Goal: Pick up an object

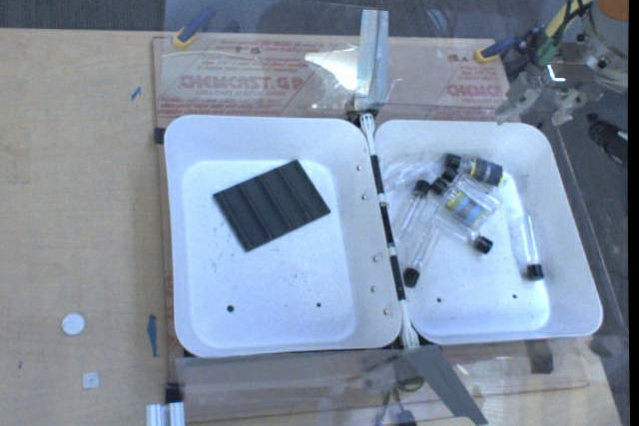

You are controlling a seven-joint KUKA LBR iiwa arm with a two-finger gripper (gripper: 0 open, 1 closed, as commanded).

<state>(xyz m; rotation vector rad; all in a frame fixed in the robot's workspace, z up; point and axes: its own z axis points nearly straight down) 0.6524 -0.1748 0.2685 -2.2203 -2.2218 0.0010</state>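
My gripper point(537, 109) hangs over the back right corner of the right bin point(569, 314), just above its rim. Its two fingers stand apart, open, with nothing between them. Below and to its left, in the right bin, lies a cluster of small things. These are a dark bottle with a yellow label point(477, 169), a clear bag with a yellow-marked vial point(464, 206), and several clear vials with black caps point(416, 217). One more vial point(527, 247) lies apart near the right wall. In the left bin point(190, 314) a dark ribbed pad point(272, 204) lies flat.
A metal divider post point(372, 55) stands behind the seam between the bins. Clear plastic sheeting with red print point(240, 75) runs along the back. Blue and yellow clamps point(193, 27) hold the back corners. The wooden bench point(70, 214) lies to the left.
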